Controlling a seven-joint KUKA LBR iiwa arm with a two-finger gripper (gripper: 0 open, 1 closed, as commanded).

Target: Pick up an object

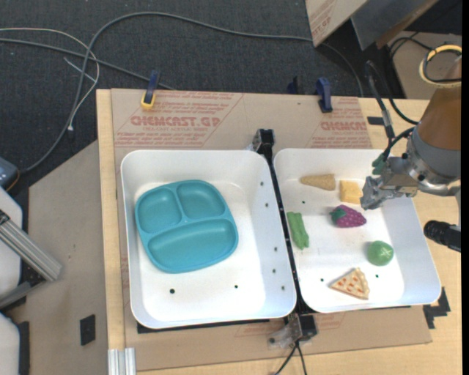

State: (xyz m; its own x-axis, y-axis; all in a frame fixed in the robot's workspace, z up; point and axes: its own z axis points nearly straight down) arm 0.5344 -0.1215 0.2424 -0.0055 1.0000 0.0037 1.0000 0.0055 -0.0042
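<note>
Task so far: nothing is picked up yet; the grab is left to do.
Gripper (372, 196): low in the right white bin (410, 293), beside the yellow cheese block (350, 192) and purple toy grapes (348, 217). I cannot tell its grip.
Toys: 6 in the right bin.
Plates: 1 blue divided plate (187, 225) in the left white bin (146, 300).

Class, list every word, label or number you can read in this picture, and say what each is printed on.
"CHEMCAST GP", red, on the brown board behind the left bin; smaller red lines around it are too blurred to read.
Red print on the board behind the right bin, likely the same mark; too blurred and cut off to read.
Red print on the cardboard box at the top; too small to read.
</note>
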